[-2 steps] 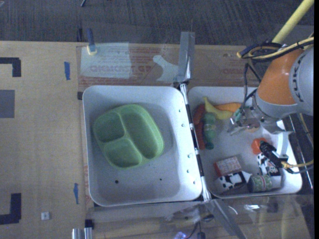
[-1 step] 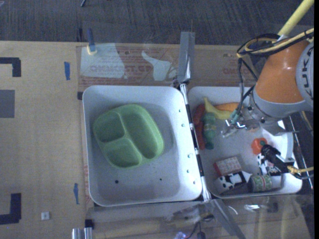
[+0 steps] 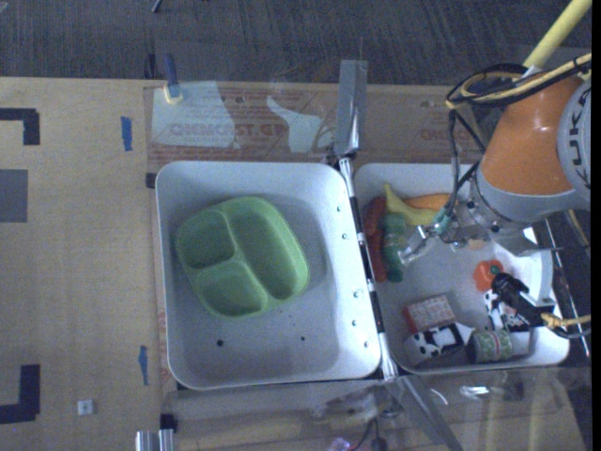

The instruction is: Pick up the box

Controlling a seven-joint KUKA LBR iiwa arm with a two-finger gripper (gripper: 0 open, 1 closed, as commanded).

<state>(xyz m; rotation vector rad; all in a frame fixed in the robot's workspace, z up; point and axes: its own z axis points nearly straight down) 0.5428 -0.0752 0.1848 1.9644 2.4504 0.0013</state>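
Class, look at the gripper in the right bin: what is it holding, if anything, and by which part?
It cannot be told: the gripper is among the toys by the left wall of the right bin, away from the box.

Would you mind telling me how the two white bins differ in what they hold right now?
The left bin holds one thing, a green divided plate; the right bin holds many small items, among them the box. The gripper reaches into the right bin, not the left bin. Both are shallow and white.

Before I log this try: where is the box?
The box lies in the right bin, near its front edge, just above the black-and-white cow toy and below-right of the hand.
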